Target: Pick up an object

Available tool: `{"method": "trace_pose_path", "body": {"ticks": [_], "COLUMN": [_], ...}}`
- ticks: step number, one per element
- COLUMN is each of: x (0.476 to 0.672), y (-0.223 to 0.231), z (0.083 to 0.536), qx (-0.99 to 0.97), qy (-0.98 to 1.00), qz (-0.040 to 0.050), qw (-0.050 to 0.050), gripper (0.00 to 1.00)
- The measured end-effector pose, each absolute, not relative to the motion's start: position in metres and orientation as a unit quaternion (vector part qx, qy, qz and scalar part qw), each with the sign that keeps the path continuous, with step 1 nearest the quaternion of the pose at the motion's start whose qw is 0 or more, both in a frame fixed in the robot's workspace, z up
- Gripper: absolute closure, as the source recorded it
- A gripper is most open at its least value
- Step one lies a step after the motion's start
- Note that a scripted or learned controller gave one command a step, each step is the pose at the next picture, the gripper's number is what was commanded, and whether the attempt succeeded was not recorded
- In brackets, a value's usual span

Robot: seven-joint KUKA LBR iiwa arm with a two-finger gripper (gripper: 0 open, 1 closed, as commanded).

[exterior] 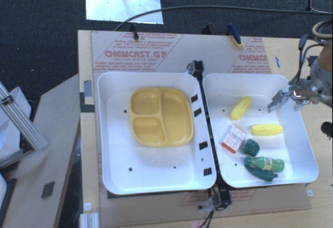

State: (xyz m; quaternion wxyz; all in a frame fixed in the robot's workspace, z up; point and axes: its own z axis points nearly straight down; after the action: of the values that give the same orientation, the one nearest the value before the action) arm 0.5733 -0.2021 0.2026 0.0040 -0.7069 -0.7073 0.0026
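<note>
The right bin [307,143] holds several small objects. A yellow banana-like piece [241,108] lies near its middle, with a yellow corn cob [267,129] below it. A red and white packet [234,139] sits by the divider, beside a dark green round item [251,147]. A green bottle [266,164] lies at the front on a dark green vegetable [258,173]. My gripper [286,103] hovers over the bin's upper right part, open, with nothing between its fingers. It is right of the banana-like piece and above the corn cob.
The left bin [112,133] holds a yellow divided plate [160,116]. A black clipped divider [204,117] joins the two bins. Cables [307,50] hang beside the arm at the right edge. A blue clamp [235,35] sits behind the right bin.
</note>
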Motion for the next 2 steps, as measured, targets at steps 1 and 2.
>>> {"method": "trace_pose_path", "body": {"ticks": [1,2], "x": [0.576,0.572], "y": [-0.202,-0.205], "z": [0.209,0.166], "qx": [-0.706,-0.707], "qy": [-0.708,-0.708], "qz": [-0.0003,0.0002], "qw": [-0.001,0.000], "gripper": [0.00,0.00]}}
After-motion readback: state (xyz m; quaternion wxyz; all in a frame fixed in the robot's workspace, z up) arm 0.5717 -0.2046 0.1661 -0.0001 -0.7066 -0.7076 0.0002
